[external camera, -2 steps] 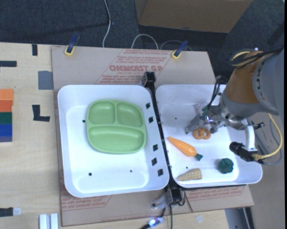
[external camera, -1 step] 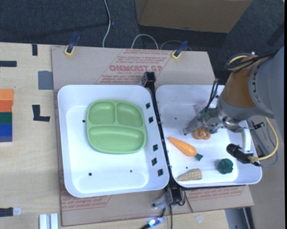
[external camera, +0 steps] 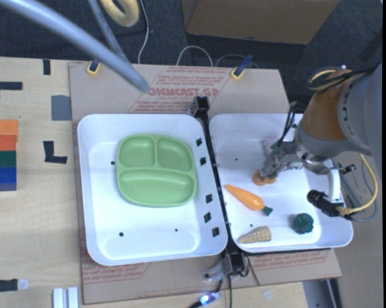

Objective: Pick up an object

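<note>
My gripper (external camera: 268, 170) was down in the right bin (external camera: 244, 133), its tips low over a small round tan thing, perhaps a cookie (external camera: 264, 180), which lay on the bin floor right under them. From this slanted view I could not tell how far apart my jaws stood, nor whether they had any hold on that piece; it looked to be touching or nearly touching my tips, and it sat flat on the floor.

Just below my jaws and a little to the camera's left lay a carrot (external camera: 245, 197), orange with a green stub at its far end, slanted across the floor. Farther below, near the bin's front rim, rested a pale cone (external camera: 255, 236) with a ridged surface. Below my jaws on the other side, toward my own arm, sat a dark green clump like a broccoli head (external camera: 302, 222), well apart from my tips.

My wrist rose behind the jaws to the orange band (external camera: 321, 111) and the grey body of the arm, with cables looping beside it.

Past the black divider (external camera: 209, 172) between the bins, well to the camera's left of my jaws, the left bin (external camera: 96, 236) held a light green tray (external camera: 157, 170) with three compartments, lying flat. Both bins stood on a sheet of cardboard (external camera: 180, 82).
</note>
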`<state>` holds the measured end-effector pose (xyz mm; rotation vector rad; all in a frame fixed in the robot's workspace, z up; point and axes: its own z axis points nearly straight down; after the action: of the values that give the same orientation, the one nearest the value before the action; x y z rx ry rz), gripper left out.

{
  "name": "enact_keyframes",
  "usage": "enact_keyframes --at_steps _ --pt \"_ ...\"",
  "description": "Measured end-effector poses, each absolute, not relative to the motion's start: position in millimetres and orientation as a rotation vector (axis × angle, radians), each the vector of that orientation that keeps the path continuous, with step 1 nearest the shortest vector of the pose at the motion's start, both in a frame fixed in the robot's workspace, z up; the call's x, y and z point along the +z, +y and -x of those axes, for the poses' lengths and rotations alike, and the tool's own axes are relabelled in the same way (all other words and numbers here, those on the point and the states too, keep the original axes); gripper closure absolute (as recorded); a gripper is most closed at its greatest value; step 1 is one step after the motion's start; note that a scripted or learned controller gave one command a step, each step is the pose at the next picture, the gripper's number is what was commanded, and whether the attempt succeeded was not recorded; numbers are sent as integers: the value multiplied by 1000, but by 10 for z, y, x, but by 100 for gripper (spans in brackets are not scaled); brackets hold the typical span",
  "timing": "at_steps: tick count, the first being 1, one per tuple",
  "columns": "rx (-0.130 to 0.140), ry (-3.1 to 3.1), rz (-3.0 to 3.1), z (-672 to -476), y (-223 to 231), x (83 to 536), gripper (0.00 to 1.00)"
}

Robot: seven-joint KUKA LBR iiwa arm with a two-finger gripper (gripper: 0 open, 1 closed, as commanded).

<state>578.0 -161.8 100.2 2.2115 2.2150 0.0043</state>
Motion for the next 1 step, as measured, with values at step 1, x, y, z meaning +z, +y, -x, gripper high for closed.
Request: enact_keyframes --at_steps 1 --pt "1 2221 -2220 -5789 -1688 1448 100"
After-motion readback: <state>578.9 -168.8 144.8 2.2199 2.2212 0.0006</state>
